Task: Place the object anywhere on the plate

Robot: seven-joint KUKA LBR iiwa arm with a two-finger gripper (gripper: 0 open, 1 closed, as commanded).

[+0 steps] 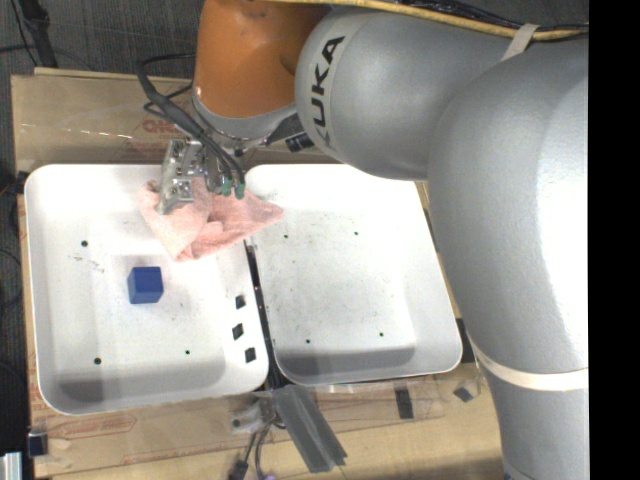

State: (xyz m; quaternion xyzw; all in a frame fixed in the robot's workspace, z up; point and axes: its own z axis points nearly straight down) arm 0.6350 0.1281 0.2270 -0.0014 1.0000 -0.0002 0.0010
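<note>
A pink cloth [213, 226] is seen crumpled in the far right corner of the left bin [60, 268]. It is pale salmon, soft and creased, with ragged, uneven edges. 1 fold of it is draped over the ridge between the 2 bins, so that its right tip is laid on the near-left corner of the right bin [400, 298].

The gripper [205, 183] is seen directly above the far part of the cloth, hung from the orange band [240, 58] of the grey arm [480, 148]. Its metal body is shown at the cloth's upper edge, with dark finger tips pointed down onto the fabric. Whether the fingers are spread or pressed together cannot be told, and no cloth can be made out between them. Most of the cloth is spread below and to the right of the gripper, toward the camera.

A blue cube [146, 284] is set on the floor of the left bin, below and left of the gripper, well apart from it and clear of the cloth.

No plate is recognisable beneath or beside the gripper.
</note>
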